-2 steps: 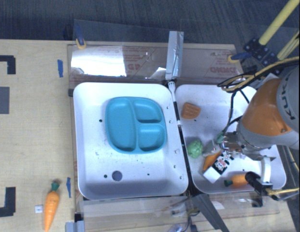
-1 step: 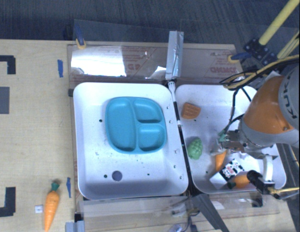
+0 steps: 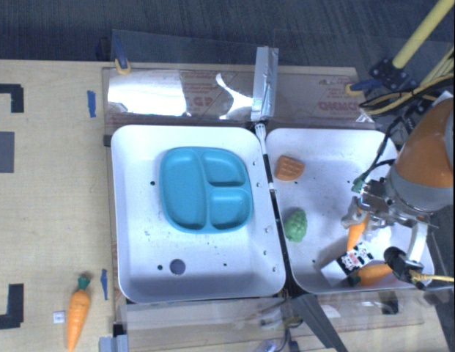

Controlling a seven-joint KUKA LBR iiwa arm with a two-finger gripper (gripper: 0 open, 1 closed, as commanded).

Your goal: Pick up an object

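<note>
In the right bin (image 3: 322, 149) lie a ridged orange piece (image 3: 289, 168) near the back left, a green lumpy toy (image 3: 295, 224) by the left wall, a small orange piece (image 3: 355, 235), a black-and-white object (image 3: 353, 259) and an orange carrot-like toy (image 3: 375, 273) at the front right. My gripper (image 3: 364, 213) hangs low over the right side of this bin, directly above and touching or nearly touching the small orange piece. The wrist hides the grip itself.
A blue divided plate (image 3: 206, 189) lies in the left bin (image 3: 132, 218), with a small dark disc (image 3: 176, 267) near its front. A toy carrot (image 3: 78, 310) rests on the bench outside at the front left. Cables and a yellow pole (image 3: 425, 24) crowd the back right.
</note>
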